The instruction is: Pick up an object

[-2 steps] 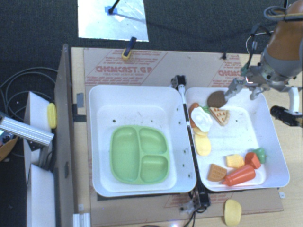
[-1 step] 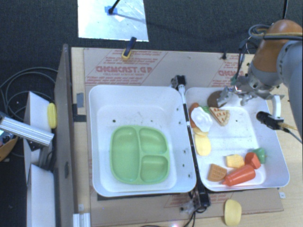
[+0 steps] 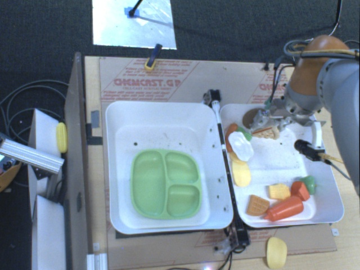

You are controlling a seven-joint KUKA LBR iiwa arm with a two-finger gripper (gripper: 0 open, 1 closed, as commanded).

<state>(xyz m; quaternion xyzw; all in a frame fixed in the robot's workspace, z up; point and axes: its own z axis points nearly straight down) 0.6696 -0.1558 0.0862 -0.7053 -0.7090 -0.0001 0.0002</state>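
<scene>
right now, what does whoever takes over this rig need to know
Gripper: low over the far end of the right bin, beside some tan pieces there; whether it holds anything cannot be told.
Right bin contents: white object and yellow piece near the divider; waffle-like piece, orange carrot, yellow block and red piece with green top at the near end.
Left bin: holds the green divided plate.
Outside the bins: a yellow item on the board.
Done: nothing visibly lifted.
Left: grasp one object and raise it.
</scene>
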